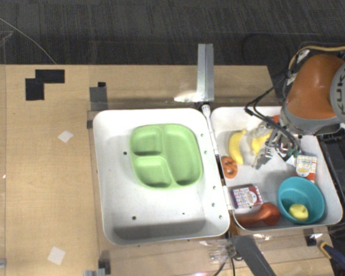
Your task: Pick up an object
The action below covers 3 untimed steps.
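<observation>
Camera view shows the two-finger gripper (267,152) open, holding nothing, just beside the yellow plastic banana (236,147) in the right white bin (333,208); centre your fingers over it before closing.

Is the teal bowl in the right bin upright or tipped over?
Upright. The teal bowl sits with its open mouth facing up toward the camera, and a small yellow object rests inside it.
</observation>
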Tool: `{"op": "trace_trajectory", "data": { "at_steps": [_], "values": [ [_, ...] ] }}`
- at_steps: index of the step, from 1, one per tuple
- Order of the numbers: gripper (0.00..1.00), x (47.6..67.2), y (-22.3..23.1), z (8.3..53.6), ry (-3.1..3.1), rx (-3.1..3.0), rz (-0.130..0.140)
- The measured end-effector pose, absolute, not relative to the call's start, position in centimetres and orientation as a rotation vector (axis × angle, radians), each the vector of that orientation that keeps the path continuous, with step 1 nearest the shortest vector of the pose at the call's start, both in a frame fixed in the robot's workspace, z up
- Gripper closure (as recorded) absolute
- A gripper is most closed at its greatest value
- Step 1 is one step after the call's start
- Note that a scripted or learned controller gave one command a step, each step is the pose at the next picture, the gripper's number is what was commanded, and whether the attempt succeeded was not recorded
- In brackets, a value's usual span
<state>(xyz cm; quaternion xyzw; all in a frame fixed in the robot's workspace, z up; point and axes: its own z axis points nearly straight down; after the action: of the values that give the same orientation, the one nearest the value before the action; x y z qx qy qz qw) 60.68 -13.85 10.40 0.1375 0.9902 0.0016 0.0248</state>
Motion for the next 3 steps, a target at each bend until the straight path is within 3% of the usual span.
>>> {"op": "trace_trajectory", "data": {
  "at_steps": [1,2,3],
  "values": [
    [0.0,57.0,-10.5,8.9,3.086,0.513,0.003],
    [0.0,65.2,-14.7,8.8,3.092,0.498,0.001],
    [0.0,63.3,-18.6,11.5,3.06,0.654,-0.001]
  ]
}}
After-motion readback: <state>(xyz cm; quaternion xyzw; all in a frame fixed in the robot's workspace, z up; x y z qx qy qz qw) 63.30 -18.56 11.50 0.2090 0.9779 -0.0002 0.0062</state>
